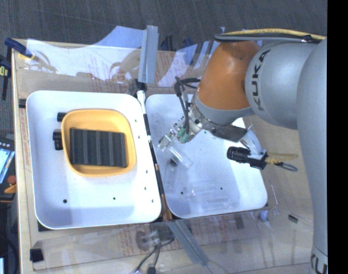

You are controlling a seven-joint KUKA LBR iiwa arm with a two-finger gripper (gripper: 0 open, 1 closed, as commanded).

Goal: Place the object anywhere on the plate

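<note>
Arm (288, 79) sits closest to cam: fat grey link enters from view-right, orange band (228, 76) bends over and down. Wrist is pitched steeply, so the tool (182, 135) points at the floor of the neighbour bin (242, 196), i.e. the bin across the divider from the plate (97, 117). Tool state: cannot tell. The tip is a small pale/greenish blur under the wrist, too small to read. Nothing visibly pinched.

Task obj (best guess): clear piece (181, 156), transparent plastic, lying flat in the neighbour bin. It is just beside the tool tip, well apart from the plate, w/ both bin walls between. Touching the tool or not: cannot tell. A 2nd clear item (205, 193) lies farther from the plate, toward that bin's front edge; its outline is barely readable vs the white.

Handling, judged:
- prob. v. light and thin-walled
- stiff-ish, but may flex or crack if squeezed hard
- smooth, so slippery; could squirt out of a pinch
- take it across the narrow width near mid-length, low force

Plate: yellow rim, in plate's bin (83, 210). Centre is taken by a dark ribbed block (98, 147), so the free area is the rim band or the top of the block. A light obj may skid on landing, so release low.
</note>
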